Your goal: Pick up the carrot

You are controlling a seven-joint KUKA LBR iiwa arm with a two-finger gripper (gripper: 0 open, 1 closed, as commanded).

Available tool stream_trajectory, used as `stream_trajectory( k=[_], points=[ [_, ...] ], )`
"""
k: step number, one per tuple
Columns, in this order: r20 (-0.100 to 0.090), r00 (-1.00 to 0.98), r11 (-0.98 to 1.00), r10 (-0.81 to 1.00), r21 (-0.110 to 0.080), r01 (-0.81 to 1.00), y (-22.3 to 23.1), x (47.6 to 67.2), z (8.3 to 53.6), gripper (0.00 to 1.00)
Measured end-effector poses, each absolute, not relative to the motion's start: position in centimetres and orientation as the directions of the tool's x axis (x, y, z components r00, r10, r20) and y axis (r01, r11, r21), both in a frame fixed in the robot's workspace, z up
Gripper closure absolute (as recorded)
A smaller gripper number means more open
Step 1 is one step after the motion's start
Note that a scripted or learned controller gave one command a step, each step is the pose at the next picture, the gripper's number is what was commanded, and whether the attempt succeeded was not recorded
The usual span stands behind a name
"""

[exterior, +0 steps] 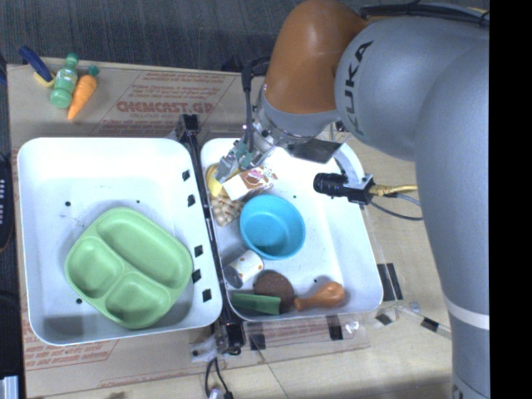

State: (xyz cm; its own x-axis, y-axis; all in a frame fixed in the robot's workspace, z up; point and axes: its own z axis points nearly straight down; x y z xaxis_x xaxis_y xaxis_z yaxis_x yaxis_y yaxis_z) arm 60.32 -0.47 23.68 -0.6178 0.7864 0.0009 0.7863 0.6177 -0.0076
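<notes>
**Trainee:** Where does the carrot sit?

**Operator:** I see the carrot (81,96) outside both bins, on the brown board (158,102) at the far left corner, lying at a slant with its green top uppermost. A green bottle-shaped toy (63,86) lies just beside it on the left, and a blue-and-yellow object (36,66) lies beyond that, near the edge.

**Trainee:** And the bins?

**Operator:** The left bin (50,160) holds a green divided tray (129,266), tilted toward the near corner. The right bin (353,248) holds a blue bowl (272,225) at its middle. Along its near wall I see a small white cylinder (247,264), a dark brown round piece (273,285), a flat green piece (256,303) and a drumstick-shaped toy (322,295). At its far left a yellow item (214,181) and a pale speckled item (222,210) lie against the wall.

**Trainee:** Where is the gripper?

**Operator:** The gripper (243,158) hangs over the far end of the right bin, well apart from the carrot, beneath the orange band (312,56) of the arm. Just below it lie a white block (235,187) and a small patterned piece (258,177). I cannot tell how far the gripper is open, nor whether it has hold of anything.
</notes>
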Motion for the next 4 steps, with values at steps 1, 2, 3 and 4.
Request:
stream_trajectory(
  k=[1,2,3,4],
  points=[
    [0.001,-0.618,0.618,0.786,-0.008,0.786,-0.4,60.3,23.7,0.0],
    [-0.011,-0.645,0.646,0.764,0.005,0.764,-3.2,63.5,37.9,0.0],
    [0.011,-0.68,0.68,0.733,-0.017,0.733,4.4,62.0,19.0,0.0],
    [-0.009,-0.6,0.6,0.8,0.005,0.8,3.9,64.5,33.1,0.0]
  ],
)
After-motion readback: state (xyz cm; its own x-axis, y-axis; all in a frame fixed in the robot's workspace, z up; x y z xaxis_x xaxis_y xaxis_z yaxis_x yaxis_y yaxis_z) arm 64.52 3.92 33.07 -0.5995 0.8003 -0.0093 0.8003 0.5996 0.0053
